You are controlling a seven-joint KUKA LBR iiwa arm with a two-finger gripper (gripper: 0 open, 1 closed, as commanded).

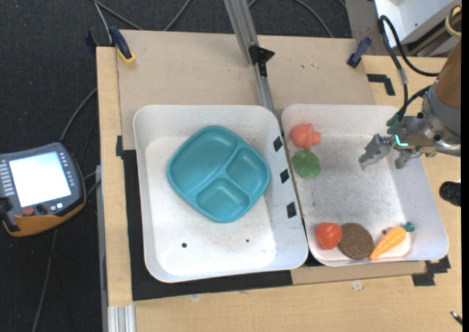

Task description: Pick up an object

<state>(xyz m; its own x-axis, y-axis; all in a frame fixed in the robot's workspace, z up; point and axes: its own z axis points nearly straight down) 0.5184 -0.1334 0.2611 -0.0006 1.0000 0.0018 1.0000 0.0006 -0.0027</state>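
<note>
My gripper (387, 156) hovers over the right side of the right bin (366, 191), fingers spread open with nothing between them. Along the bin's left edge lie a small orange-red toy (305, 135) and, just below it, a green round toy (306, 165). Near the bin's front edge sit a red tomato-like toy (329, 235), a brown round cookie-like piece (356, 241) and an orange carrot toy (390, 241). All of these lie apart from the gripper.
The left bin (212, 250) holds a teal divided plate (218, 173). A metal pole (245, 26) rises behind the bins. A teach pendant (37, 187) rests off the bench at left. Blue clamps (122, 45) grip the bench's rear corners.
</note>
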